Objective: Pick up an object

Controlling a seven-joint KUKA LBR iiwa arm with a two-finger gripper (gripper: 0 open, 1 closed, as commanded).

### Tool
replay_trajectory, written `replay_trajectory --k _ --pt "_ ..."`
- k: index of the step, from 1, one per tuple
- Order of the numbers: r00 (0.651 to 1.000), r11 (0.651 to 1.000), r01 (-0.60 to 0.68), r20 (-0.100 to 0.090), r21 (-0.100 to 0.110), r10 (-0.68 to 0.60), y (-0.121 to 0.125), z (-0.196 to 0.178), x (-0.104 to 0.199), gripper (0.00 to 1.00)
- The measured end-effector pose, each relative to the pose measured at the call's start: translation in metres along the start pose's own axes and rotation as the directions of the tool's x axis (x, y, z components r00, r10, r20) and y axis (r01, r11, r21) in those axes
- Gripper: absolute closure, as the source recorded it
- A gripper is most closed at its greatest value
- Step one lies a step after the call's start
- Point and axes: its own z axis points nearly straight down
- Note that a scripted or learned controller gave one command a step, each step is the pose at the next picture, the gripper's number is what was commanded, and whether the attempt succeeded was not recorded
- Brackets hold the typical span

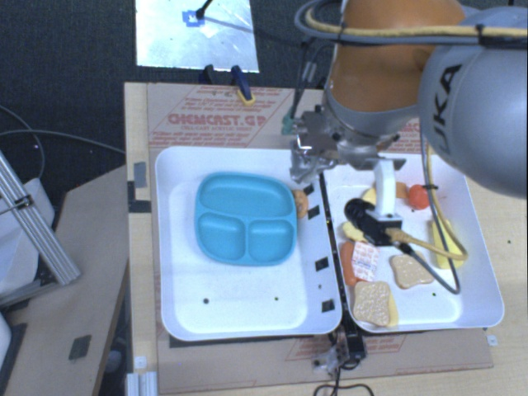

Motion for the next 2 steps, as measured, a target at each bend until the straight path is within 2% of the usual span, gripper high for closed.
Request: replay_trajectory --k 1,2 --pt "1.0 1.0 0.003 0.005 0.021 -0.003 -0.017 0.092 0.02 1.0" --pt "1.0 1.0 0.003 -0.001 0.003 -0.003 -0.058 -0.015 0.004 1.0"
